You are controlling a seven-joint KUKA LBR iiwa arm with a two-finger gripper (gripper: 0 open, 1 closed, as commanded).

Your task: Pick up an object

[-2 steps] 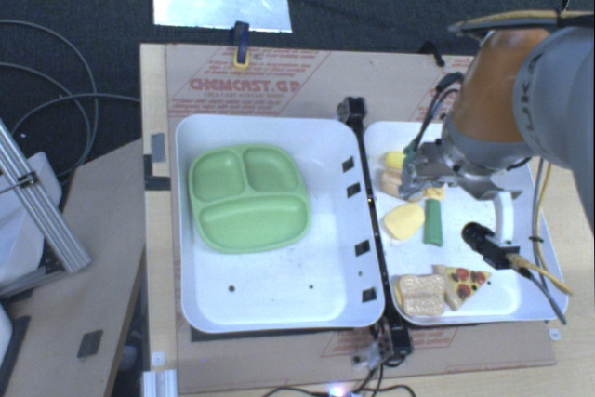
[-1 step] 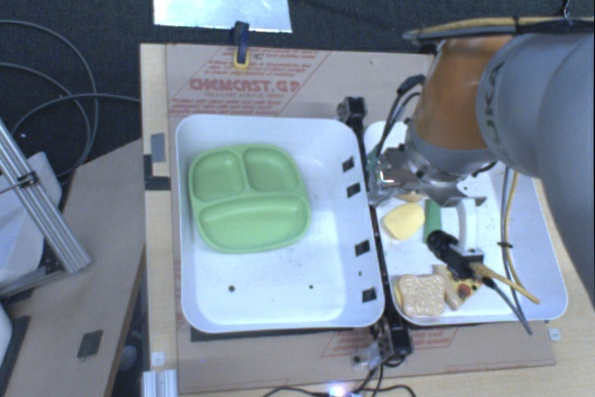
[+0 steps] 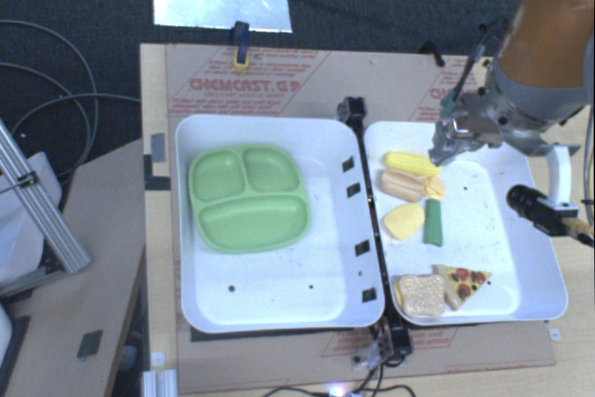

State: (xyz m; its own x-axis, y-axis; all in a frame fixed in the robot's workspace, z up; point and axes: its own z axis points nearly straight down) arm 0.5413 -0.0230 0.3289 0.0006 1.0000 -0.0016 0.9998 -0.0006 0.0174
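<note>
The right bin holds several toy foods. A yellow corn cob lies at its upper left, with a tan hot dog just below it and a small yellow piece beside that. Further down are a pale yellow wedge and a green stick. A slice of toast and a pizza slice rest near the front wall. My gripper hangs low over the bin, right at the corn cob's right end. I see nothing held in it.
The left bin carries a green divided plate. The grey and orange arm covers the right bin's back right corner. A black part sticks out at the right wall. A black divider separates the bins.
</note>
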